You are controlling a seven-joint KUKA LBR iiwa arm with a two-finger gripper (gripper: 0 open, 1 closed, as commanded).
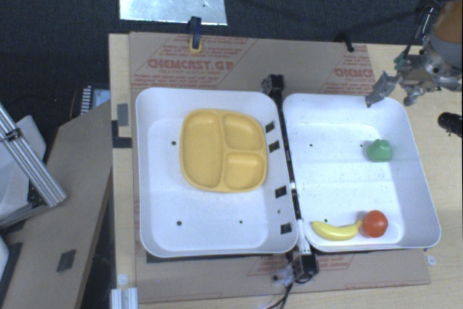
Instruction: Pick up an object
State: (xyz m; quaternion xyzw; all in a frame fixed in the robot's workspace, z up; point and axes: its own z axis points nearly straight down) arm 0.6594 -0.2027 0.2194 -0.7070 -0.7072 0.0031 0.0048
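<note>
While the arm hangs at the upper right of the camera view, the scene reads as follows.

Pincer: the pincer (391, 90) sits over the far right corner of the right bin, its two fingers spread wide apart, one fingertip (377, 92) pointing toward the bin's back rim and the other lying further right. Nothing is between the fingers, and they touch none of the objects.

Arm: the grey arm (443, 47) enters from the right edge, with cables looping above the wrist.

Right bin: the right bin (340, 177) is a shallow white tray holding three objects.

Green object: a small, rounded green object (378, 150) lies near the bin's right wall, toward the back, below the pincer in the view and apart from it.

Banana: a yellow banana (336, 230) lies along the bin's near rim, curved, its right end just beside the red-orange ball.

Red-orange ball: a red-orange ball (374, 223) rests in the near right corner, touching or almost touching the banana; I cannot tell which.

Left bin: the left bin (159, 221) holds a yellow divided plate (222, 150) with three compartments, set a little toward the back.

Bench: the bench (210, 58) is covered with brown printed cardboard under both bins.
</note>
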